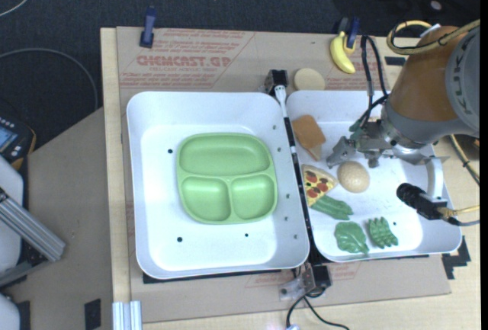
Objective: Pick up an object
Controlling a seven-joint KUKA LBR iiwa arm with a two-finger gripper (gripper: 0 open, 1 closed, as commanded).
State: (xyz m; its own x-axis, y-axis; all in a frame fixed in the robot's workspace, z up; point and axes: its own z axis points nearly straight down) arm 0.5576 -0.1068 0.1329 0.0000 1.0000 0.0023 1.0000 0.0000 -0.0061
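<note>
Bins sit side by side on the bench: the left white bin (152, 191) carries a pale green divided plastic tray (226, 176) with three compartments, lying flat near its middle. The right white bin (404, 233) holds the loose items. A brown bread-like block (309, 135) lies near its upper left corner, a triangular toy pizza slice (316, 183) sits below that against the left wall, and a long green pod-shaped vegetable (331, 206) lies just beside the slice. Two leafy green toy pieces (366, 235) rest near the bin's front edge. A beige egg-shaped object (353, 176) sits close to the middle. The grey arm with its orange band (419, 88) reaches in from the right, and the gripper (357, 147) hangs just above the egg; whether it is apart or together cannot be told. Outside the bins, a yellow toy banana (342, 54) and a pale round disc (309, 79) lie on the bench behind the right bin.
</note>
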